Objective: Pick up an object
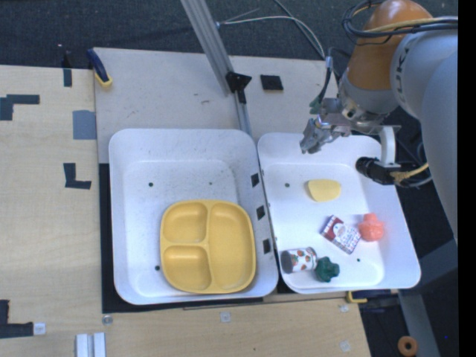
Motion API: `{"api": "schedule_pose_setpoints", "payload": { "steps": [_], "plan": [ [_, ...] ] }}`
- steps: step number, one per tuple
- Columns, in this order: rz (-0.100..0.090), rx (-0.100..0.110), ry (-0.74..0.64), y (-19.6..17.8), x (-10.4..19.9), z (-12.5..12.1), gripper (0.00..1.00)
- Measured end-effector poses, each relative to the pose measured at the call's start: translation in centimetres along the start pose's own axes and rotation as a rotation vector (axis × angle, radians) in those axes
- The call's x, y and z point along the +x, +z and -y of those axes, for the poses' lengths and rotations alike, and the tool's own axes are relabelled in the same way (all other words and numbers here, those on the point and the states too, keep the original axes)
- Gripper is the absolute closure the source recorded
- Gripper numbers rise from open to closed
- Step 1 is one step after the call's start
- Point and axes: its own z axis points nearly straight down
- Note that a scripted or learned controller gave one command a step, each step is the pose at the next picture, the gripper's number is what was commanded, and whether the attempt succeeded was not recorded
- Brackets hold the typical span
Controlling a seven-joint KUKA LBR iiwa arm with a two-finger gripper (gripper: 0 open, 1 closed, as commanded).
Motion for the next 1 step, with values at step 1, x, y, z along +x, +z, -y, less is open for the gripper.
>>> {"api": "schedule_pose_setpoints", "payload": {
  "steps": [1],
  "plan": [
    [0.0, -0.001, 0.0, -2.83, 0.04, -0.05, 1.0]
  ]
}}
